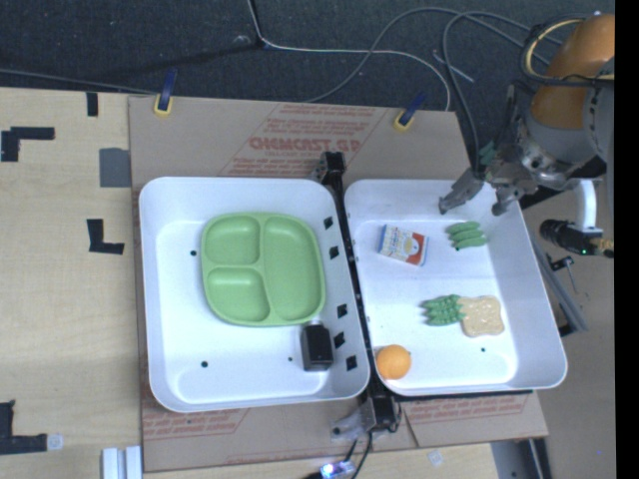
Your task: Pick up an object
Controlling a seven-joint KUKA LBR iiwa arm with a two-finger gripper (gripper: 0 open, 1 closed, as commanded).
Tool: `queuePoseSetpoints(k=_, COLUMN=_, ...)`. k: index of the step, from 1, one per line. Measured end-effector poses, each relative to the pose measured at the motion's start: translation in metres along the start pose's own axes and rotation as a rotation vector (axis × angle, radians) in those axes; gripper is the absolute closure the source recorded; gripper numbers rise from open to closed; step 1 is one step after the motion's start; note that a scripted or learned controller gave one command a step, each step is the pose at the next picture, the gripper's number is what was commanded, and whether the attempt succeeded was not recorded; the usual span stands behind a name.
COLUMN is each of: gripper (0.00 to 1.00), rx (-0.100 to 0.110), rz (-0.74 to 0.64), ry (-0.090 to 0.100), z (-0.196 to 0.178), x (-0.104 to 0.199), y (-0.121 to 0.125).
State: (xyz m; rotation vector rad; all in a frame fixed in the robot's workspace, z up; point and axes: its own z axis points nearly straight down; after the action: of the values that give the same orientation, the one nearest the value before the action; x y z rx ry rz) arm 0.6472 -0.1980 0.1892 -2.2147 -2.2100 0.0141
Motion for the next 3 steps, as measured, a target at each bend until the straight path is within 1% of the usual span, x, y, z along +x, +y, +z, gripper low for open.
queuePoseSetpoints(k=1, gripper=0.00, rx=-0.014, rz=-0.003, ry=-0.003, z=-0.009, x=0.000, y=0.003)
queuePoseSetpoints(k=2, gripper=0.00, rx=-0.010, rz=-0.004, ry=-0.003, z=0.036, x=-0.001, y=0.009)
queuePoseSetpoints(k=3, gripper=0.00, rx=-0.014, rz=-0.005, ry=-0.005, z=0.080, x=0.002, y=0.013)
